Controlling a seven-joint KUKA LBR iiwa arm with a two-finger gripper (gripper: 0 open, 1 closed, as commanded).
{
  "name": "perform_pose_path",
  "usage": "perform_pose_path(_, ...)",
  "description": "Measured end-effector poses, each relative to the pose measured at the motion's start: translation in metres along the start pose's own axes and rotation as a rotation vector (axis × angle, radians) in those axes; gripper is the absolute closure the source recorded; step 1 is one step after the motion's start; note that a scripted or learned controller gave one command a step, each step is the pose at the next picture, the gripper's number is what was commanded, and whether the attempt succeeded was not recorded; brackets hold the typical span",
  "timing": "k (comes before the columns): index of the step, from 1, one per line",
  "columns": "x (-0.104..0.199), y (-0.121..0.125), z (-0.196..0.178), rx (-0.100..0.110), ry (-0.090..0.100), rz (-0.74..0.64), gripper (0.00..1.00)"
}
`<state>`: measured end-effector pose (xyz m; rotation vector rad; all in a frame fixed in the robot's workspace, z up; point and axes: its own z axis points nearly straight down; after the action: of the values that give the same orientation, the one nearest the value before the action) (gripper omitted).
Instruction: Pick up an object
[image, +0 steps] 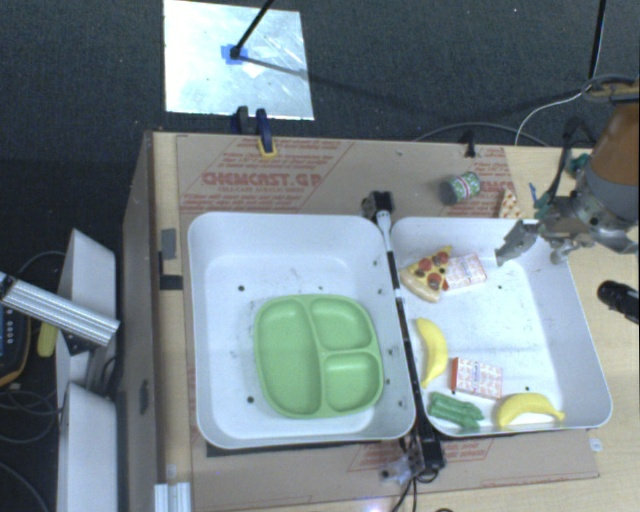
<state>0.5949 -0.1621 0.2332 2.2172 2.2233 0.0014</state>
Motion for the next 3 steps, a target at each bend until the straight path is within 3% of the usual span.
perform_pose_path(1,0.06,0.068,0.029,0.0,0.002,-0.002,0.0)
perform_pose_path(2,0.053,0.076,0.141,-0.005,-0.001,-0.001,0.0)
perform_pose_path(3,0.074,0.077,0.143,-0.011,-0.005,-0.003,0.0)
